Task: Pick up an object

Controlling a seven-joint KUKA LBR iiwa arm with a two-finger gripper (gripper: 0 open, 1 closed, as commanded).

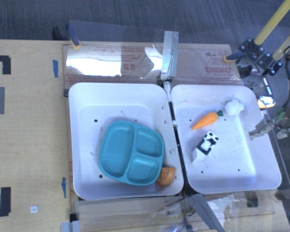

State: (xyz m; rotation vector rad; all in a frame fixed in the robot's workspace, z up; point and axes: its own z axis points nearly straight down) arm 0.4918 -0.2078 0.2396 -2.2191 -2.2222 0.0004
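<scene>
3 small toys: tapered carrot [204,121], fluffy white ball [233,107], perhaps blocky cow [208,143].

A robotics lab: twin white bins [82,144] on a taped wooden bench [24,129]; clear plastic guard [116,57] behind.

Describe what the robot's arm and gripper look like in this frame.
The gripper reads as slim, pale grey metal parts at the right rim of the right bin. Thin dark and green cables trail behind it, with a small bright orange-white patch just above. It is too small to make out any markings.
</scene>
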